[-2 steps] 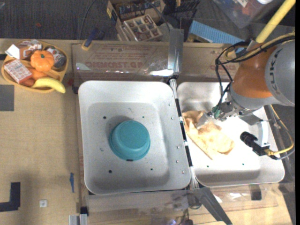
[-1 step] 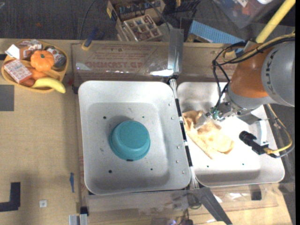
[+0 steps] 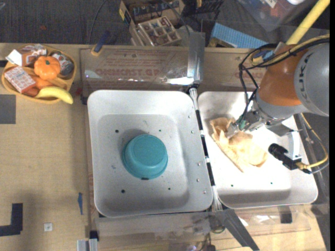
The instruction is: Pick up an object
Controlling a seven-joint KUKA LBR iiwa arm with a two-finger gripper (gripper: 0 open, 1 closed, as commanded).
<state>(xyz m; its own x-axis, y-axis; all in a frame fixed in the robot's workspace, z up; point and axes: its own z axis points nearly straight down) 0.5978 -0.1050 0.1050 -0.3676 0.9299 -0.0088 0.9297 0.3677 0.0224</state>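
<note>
Because the gripper (image 3: pixel 244 125) sits low on the soft tan cloth (image 3: pixel 235 145) in the right bin (image 3: pixel 272 192), it might just push the cloth flat and slide off.

- Two white bins are borne side by side by the table (image 3: pixel 42 156): left bin (image 3: pixel 104 109), right bin (image 3: pixel 293 190).
- A fruit bowl (image 3: pixel 39 77), seemingly of toy food, is set at its far left corner.
</note>
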